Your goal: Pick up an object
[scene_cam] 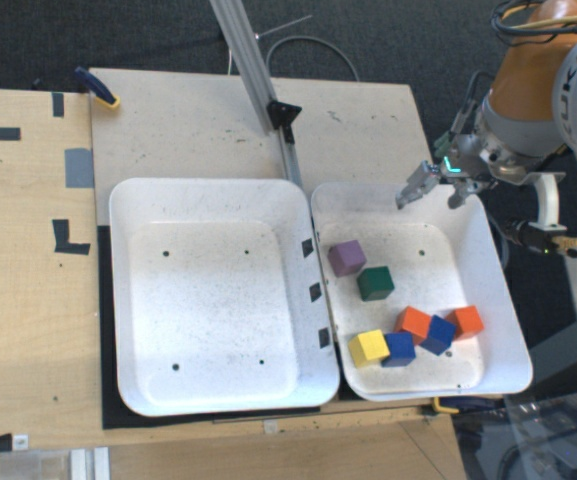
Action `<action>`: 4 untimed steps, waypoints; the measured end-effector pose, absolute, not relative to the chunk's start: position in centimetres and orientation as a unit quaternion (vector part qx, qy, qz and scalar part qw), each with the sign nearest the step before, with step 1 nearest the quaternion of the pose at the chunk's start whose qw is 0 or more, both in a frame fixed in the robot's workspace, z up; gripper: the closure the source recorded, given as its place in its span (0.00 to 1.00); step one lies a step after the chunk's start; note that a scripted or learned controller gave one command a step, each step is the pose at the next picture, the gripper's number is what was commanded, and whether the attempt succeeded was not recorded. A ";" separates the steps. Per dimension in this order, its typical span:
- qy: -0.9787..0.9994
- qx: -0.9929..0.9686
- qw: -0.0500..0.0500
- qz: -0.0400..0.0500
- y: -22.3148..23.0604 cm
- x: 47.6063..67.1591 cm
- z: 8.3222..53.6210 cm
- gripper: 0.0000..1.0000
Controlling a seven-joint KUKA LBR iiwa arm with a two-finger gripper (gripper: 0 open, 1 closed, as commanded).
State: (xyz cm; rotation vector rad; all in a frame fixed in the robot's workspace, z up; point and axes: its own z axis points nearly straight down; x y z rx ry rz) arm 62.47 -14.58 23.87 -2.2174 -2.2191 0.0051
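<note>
six blocks lie below the claw (pixel 433 190) in the right bin (pixel 488 258), purple block (pixel 346 257) and green block (pixel 375 283) nearest, loose for picking. claw open, empty, poised over the bin's far rim.

The two shallow white plastic bins (pixel 218 193) look smooth and faintly glossy, their floors peppered with fine dark specks. Inside the right one, the small purple cube (pixel 346 257), green cube (pixel 375 283) and yellow cube (pixel 370 346) have a matt, even finish. The pale wooden counter (pixel 28 298) shows light grain and dull grey tape patches (pixel 79 166). A slanted silvery metal bar (pixel 243 43) has a brushed sheen. The dark floor (pixel 118 13) looks like rough carpet.
</note>
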 end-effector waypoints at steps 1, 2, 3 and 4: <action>-0.708 -0.706 0.000 0.001 -14.6 62.6 24.1 0.00; -0.708 -0.707 0.002 0.002 -14.8 63.2 19.3 0.00; -0.708 -0.706 0.003 0.003 -14.0 63.3 13.1 0.00; -0.708 -0.707 0.002 0.002 -13.9 63.2 8.9 0.00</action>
